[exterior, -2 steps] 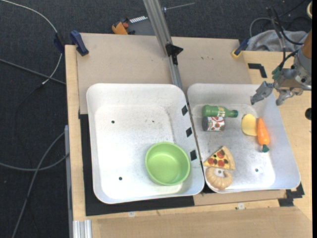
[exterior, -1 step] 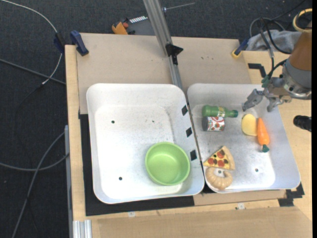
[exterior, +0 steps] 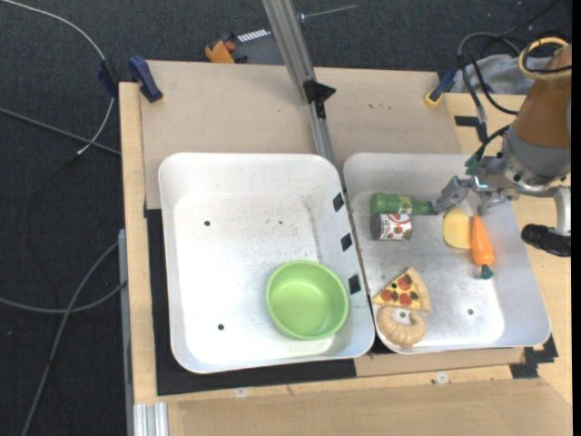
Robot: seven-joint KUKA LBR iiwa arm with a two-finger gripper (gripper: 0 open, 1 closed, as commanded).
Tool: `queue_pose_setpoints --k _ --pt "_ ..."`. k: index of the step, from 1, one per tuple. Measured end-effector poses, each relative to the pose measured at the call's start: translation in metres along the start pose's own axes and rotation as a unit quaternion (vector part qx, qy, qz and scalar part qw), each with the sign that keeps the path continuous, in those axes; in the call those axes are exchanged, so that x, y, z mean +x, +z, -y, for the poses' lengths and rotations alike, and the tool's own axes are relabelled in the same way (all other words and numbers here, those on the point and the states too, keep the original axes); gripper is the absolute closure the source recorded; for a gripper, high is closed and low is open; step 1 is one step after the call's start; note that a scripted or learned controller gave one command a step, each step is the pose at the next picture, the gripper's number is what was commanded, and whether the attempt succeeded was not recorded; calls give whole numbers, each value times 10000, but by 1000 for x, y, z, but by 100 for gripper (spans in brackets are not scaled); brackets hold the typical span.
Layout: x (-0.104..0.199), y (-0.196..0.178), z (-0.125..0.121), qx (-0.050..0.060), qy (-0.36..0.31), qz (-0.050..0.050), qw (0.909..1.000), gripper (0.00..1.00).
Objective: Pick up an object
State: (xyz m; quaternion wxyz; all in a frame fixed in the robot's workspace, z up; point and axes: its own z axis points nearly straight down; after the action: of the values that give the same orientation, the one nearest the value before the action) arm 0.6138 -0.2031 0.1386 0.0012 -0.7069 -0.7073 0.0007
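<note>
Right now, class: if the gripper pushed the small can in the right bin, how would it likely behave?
The can lies on its side, so it would probably roll rather than slide. It looks like a toy, so likely light. The green bottle lies just beside it and might get knocked too.

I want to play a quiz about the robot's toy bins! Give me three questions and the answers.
1. True or false: the green bowl sits in the left bin.
2. Which toy lies right beside the pizza slice, toward the right bin's front edge? A) orange carrot B) donut C) green bottle
3. Fill in: the gripper hovers over the ____ bin.

Key
1. True.
2. B, the donut. The carrot lies next to a yellow toy, and the green bottle lies above a small can.
3. Right.
</note>
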Motion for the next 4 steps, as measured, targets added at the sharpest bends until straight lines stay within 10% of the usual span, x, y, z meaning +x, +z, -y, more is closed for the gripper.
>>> queue_pose_setpoints --k 1,2,4 --pt "0 45 1 4 1 -1 10000 0" --pt "0 32 -1 -24 -2 5 10000 100" --pt "9 -78 -3 -39 -3 9 10000 100"
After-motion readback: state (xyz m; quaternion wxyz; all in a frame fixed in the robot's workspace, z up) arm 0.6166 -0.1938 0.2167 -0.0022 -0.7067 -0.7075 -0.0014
